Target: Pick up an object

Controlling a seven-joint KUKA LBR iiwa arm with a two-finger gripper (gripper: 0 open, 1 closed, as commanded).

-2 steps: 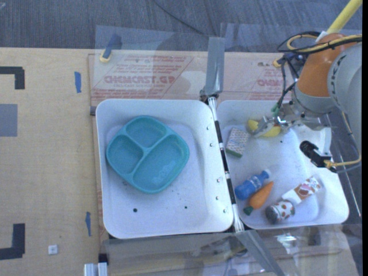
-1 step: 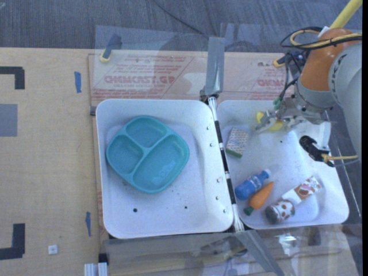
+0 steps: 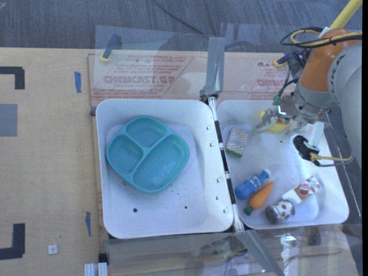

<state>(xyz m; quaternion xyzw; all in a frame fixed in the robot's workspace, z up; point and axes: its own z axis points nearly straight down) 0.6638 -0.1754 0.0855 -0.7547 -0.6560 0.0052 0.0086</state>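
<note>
Pincer (image 3: 275, 119) | state: cannot tell | yellow object (image 3: 278, 126) just beneath, right bin (image 3: 333, 211)

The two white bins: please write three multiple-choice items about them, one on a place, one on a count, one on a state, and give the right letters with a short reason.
1. Where does the teal divided plate lie?
A. in the left bin
B. in the right bin
C. on the wooden bench outside the bins

2. How many compartments does the plate have?
A. two
B. three
C. five

3. How does the orange carrot lie?
A. standing upright on its tip
B. flat on the bin floor, beside the blue bottle
C. on the plate

Answers:
1 A, the plate rests on the floor of the left bin.
2 B, its ridges mark off three sections.
3 B, the carrot lies flat in the right bin next to the bottle, far from the gripper.
</note>
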